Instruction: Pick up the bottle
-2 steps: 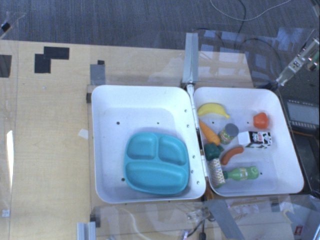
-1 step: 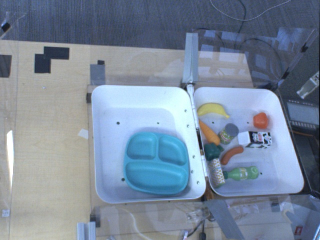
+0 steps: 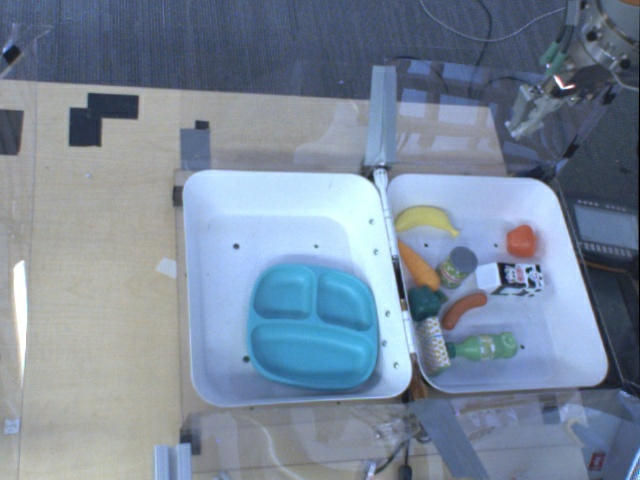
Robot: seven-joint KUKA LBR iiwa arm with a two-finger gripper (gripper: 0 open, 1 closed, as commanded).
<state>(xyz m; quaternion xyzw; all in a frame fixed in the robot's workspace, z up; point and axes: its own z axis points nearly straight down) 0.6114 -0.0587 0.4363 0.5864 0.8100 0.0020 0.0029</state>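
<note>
Near the right bin's (image 3: pixel 560 200) front edge lay the bottle (image 3: pixel 485 347); gripper (image 3: pixel 528 108) above the far-right corner, open, holding nothing.

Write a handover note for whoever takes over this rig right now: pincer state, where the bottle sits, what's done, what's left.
Pincer: up at the far right, above and beyond the right white bin, holding nothing visible.
Green plastic bottle: lying on its side near the right bin's front wall, beside the brown sausage and the patterned cylinder.
Teal divided plate: in the left bin.
Done: nothing yet; bottle untouched.
Left: reach over, descend, grasp, lift.
</note>
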